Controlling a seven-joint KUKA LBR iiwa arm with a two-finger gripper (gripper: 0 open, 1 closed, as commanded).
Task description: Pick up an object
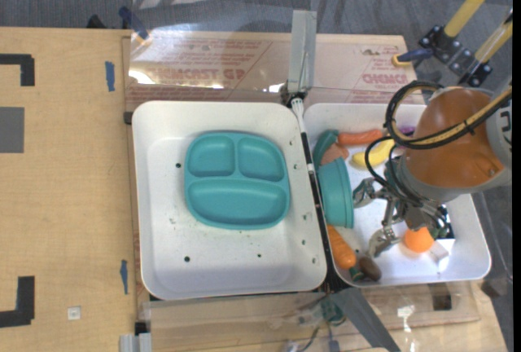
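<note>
My gripper (375, 217) hangs over the right bin (468, 261), below the orange wrist band. Its two metal fingers (364, 192) stand open, with bare white bin floor between them. An orange ball (418, 240) lies just right of the lower finger, apart from the gap. A teal dish (335, 192) leans on edge against the bin's left wall, left of the fingers. A yellow banana (378, 151) and an orange carrot-like piece (359, 137) lie at the bin's back. Another orange carrot (342, 248) and a brown piece (369, 267) lie at the front left.
The left bin (155, 204) holds a teal divided plate (238, 180). A metal divider (302, 49) rises between the bins at the back. A small white block (440, 255) lies near the ball. The arm covers the right bin's back right part.
</note>
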